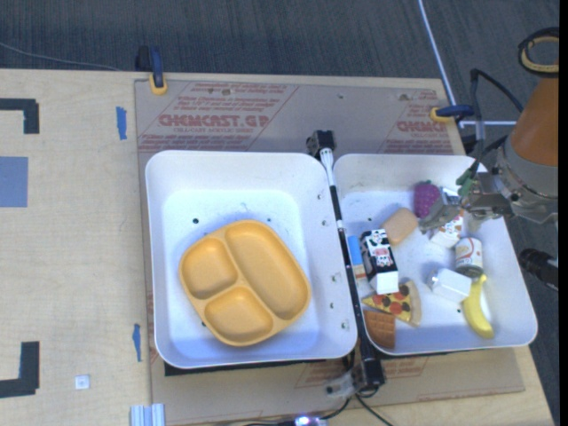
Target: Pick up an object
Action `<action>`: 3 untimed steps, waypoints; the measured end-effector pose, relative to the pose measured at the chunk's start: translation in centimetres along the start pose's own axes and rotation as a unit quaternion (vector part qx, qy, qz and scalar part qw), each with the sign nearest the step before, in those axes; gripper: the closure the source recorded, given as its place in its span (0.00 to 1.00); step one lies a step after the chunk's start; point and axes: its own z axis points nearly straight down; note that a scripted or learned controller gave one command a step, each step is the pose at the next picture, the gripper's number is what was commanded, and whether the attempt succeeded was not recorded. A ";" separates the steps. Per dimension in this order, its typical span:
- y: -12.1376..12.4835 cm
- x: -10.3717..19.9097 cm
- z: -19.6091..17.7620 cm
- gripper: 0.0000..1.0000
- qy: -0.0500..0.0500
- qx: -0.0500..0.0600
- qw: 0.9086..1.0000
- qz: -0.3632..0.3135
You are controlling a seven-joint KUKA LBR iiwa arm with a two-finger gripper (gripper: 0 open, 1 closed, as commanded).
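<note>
The claw hangs over the right bin — I cannot tell how it is set. The purple grapes sit just beside it, and the banana lies near the bin's front corner.

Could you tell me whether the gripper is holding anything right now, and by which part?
It cannot be told: the gripper sits low among the purple grapes in the right bin.
</note>
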 end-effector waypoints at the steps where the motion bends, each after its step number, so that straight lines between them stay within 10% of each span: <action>1: 3.7 -6.4 13.9 0.00 0.000 0.001 1.000 0.001; 2: 1.9 -9.3 14.6 0.00 0.008 -0.005 1.000 -0.005; 3: 1.8 -10.0 13.6 1.00 -0.002 -0.009 1.000 -0.003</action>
